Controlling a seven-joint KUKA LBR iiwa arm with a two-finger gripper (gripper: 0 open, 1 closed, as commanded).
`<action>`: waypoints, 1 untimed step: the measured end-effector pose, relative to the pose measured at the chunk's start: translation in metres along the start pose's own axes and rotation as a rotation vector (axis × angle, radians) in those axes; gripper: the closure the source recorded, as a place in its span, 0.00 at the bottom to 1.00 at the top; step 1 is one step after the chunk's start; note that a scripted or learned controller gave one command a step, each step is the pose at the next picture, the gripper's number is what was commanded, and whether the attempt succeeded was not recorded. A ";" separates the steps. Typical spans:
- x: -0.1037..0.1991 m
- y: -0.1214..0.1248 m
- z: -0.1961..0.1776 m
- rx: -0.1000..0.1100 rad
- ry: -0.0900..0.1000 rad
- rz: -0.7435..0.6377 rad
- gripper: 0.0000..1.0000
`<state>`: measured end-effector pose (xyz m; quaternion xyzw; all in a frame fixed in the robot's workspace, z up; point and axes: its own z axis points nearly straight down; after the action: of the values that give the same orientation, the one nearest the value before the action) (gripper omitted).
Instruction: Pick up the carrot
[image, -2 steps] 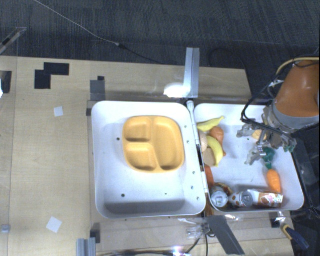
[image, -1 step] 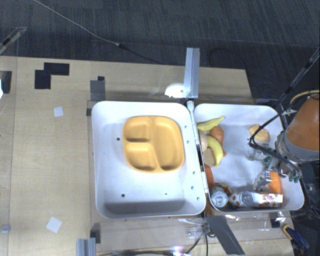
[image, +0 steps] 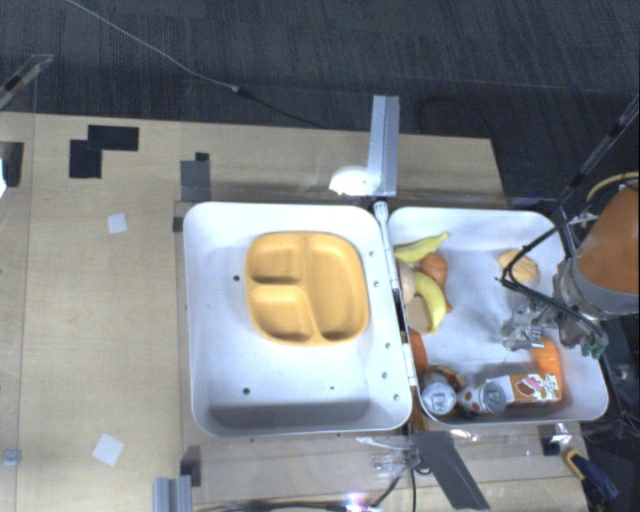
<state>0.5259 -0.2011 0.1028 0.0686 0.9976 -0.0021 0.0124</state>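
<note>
The arm is cut off by the right edge. The jaws are a small metal tangle behind black cables, their opening too unclear to judge. The carrot is partly covered by them. A second orange piece lies half hidden against the bin divider.

A grey arm banded in orange was seen, black cables looped beside its metallic gripper.
</note>
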 end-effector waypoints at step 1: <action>0.000 0.059 -0.027 -0.002 0.015 0.214 1.00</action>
<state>0.5330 -0.1424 0.1299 0.1749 0.9846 0.0006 0.0052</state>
